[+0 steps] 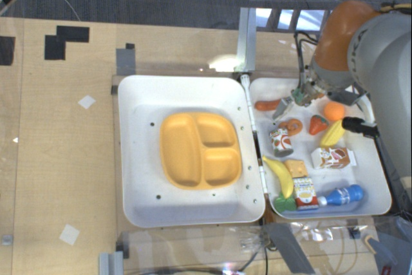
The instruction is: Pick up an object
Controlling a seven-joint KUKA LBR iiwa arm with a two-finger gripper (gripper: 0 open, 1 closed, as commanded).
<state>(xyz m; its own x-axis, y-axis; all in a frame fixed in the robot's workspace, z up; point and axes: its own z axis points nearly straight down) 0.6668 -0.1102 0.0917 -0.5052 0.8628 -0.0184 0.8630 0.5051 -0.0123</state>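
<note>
Gripper (285, 111) hangs over the right white bin (380, 203), whether it's grabbing anything I can't tell. Small round orange-brown toy (293, 126) just below looks light, stiff, slippery; I'd pinch across its middle.

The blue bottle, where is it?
The blue bottle lies on its side at the near edge of the right bin, in the camera view's lower right, just right of a small juice carton.

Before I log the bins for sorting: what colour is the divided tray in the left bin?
Yellow, plain; the divided tray shows clearly in the camera view.
</note>
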